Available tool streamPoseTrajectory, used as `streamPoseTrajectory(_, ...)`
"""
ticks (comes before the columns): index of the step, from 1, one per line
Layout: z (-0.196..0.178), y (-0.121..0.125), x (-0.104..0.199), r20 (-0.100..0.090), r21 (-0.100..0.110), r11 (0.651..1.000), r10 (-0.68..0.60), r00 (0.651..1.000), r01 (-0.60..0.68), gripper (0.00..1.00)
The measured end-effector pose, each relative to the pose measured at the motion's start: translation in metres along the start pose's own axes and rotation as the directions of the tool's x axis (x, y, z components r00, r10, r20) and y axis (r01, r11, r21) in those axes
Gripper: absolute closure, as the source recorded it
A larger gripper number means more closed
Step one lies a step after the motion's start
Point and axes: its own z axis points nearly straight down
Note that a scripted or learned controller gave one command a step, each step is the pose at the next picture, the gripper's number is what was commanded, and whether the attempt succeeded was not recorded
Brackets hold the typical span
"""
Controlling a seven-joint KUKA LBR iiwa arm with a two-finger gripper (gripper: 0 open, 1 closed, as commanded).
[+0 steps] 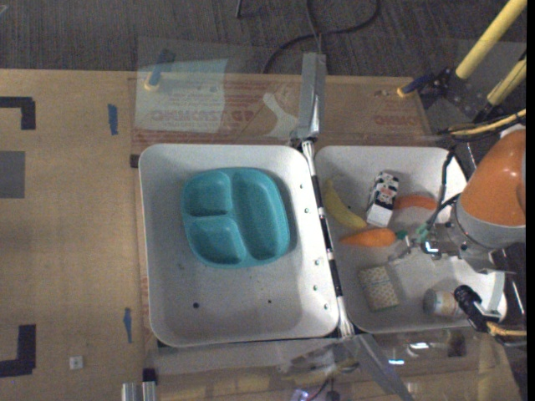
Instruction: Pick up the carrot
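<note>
Faded red lettering on the clear plastic sheet (188, 98) is unreadable. Whether the pincer (411, 242), beside the orange tapered carrot (369, 238), is apart or together: cannot tell.

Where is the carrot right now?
The carrot lies in the right bin, just below the banana, with the gripper at its right end.

- arm (499, 192): a broad rounded orange band, glossy, over a pale grey wrist section
- dark thin cables run along the grey part and curve up beside the band
- gripper (415, 242): small, metallic grey, with a green-tinted spot near its base; details blurred
</note>
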Motion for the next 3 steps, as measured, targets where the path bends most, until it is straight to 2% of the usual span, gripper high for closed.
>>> streamPoseTrajectory(1,0.0,0.041,0.044,0.001,-0.001,0.993,-0.118,0.993,0.118,0.0)
streamPoseTrajectory(2,-0.011,0.042,0.041,0.005,-0.005,0.994,-0.112,0.994,0.112,1.0)
streamPoseTrajectory(3,-0.097,0.064,0.106,-0.003,0.008,0.993,-0.12,0.993,0.12,1.0)
